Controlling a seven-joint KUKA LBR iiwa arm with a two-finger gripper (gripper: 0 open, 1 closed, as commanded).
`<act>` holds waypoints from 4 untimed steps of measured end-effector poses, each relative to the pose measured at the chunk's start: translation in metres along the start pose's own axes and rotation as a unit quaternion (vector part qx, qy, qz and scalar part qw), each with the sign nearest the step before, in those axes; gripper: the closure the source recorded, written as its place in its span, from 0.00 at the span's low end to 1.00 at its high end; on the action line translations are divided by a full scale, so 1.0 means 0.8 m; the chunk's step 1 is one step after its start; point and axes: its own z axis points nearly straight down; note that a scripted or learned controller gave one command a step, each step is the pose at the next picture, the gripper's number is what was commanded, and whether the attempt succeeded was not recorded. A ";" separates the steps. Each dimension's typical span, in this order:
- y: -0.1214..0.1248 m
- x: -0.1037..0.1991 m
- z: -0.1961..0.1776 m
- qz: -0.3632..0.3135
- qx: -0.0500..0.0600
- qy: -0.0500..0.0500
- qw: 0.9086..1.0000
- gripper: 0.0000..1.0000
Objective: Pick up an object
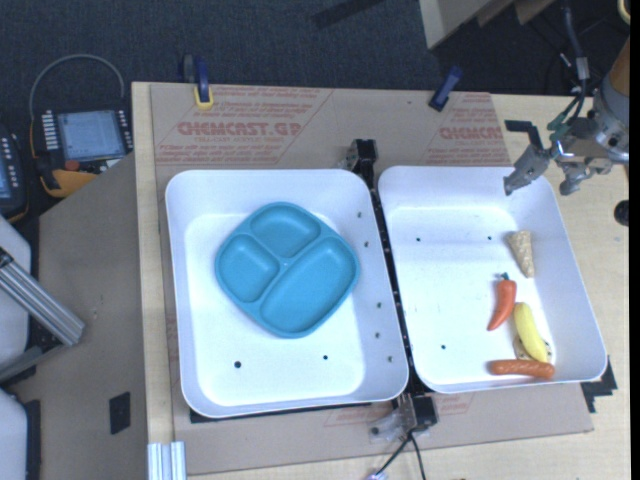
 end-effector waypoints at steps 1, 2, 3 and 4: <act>0.001 0.000 -0.001 0.000 -0.001 0.000 1.000 0.00; 0.000 0.000 0.049 0.000 -0.001 0.000 1.000 0.00; -0.005 0.012 0.111 0.000 0.001 0.000 1.000 0.00; -0.009 0.007 0.189 0.000 0.002 0.001 1.000 0.00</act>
